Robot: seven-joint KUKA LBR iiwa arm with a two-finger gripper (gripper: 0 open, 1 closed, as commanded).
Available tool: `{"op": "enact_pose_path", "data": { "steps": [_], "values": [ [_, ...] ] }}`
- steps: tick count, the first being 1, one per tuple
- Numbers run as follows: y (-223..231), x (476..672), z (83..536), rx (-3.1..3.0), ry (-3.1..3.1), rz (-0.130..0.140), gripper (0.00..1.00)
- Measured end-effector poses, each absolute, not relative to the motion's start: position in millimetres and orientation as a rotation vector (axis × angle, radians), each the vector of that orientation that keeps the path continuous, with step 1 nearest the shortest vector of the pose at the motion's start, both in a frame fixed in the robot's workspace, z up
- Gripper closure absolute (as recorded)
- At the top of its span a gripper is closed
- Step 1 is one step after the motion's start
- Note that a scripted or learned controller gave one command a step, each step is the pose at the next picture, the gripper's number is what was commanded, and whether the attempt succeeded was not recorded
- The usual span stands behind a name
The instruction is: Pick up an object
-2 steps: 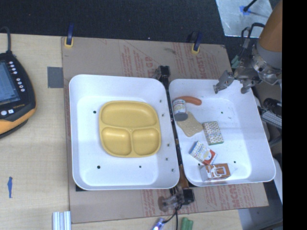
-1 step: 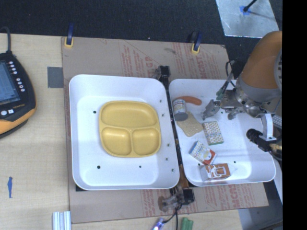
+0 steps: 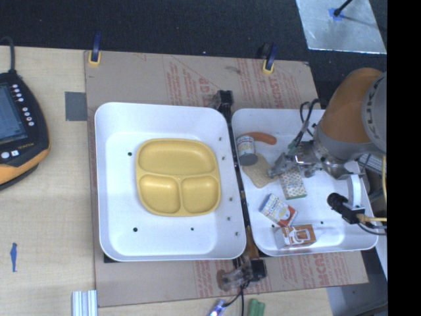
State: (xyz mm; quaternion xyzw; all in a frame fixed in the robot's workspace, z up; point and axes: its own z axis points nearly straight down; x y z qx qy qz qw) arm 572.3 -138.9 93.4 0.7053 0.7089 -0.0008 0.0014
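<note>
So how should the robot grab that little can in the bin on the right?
The little can seems to stand upright near the left wall of the right bin, its round top facing up. Probably best to come straight down from above and pinch its curved sides near the top. The orange sausage-shaped thing and tan piece lie close, so the end effector should close across the free sides.
</note>
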Motion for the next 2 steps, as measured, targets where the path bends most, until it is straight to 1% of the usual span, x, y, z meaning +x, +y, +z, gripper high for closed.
{"op": "enact_pose_path", "data": {
  "steps": [1, 2],
  "values": [
    [-140, 572.6, 104, 2.210, 2.229, -0.006, 1.00],
    [-60, 592.5, 192, 2.218, 2.228, -0.001, 1.00]
  ]
}}
